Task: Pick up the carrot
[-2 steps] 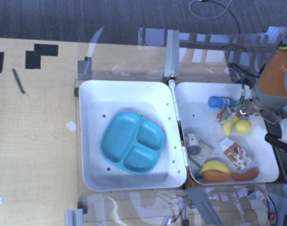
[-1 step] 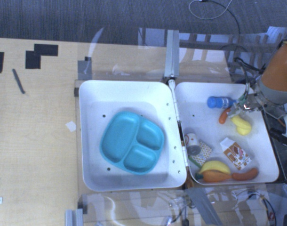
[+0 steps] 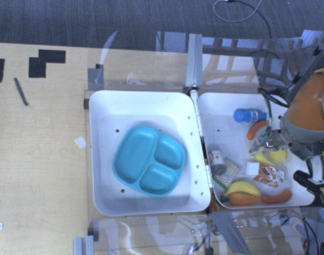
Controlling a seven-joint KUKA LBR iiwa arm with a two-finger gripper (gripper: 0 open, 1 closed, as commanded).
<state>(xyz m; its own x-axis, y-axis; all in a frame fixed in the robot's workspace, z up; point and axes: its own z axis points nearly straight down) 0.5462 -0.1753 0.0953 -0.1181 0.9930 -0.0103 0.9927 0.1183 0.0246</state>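
Orange and tapered, the carrot [image 3: 256,129] lies in the right bin [image 3: 220,108] beside a blue bottle [image 3: 249,115]. Metal gripper [image 3: 265,142] hovers just below it; its grip I cannot tell.

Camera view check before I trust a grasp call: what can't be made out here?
- Gripper: its tips are small and blurred among the clutter; open or shut is unclear.
- Orange carrot-like piece beside the blue bottle: partly covered by the gripper, so contact is unclear.
- Grey arm with orange band: cut off by the right edge.
- Small printed packets in the right white bin: too small to read.
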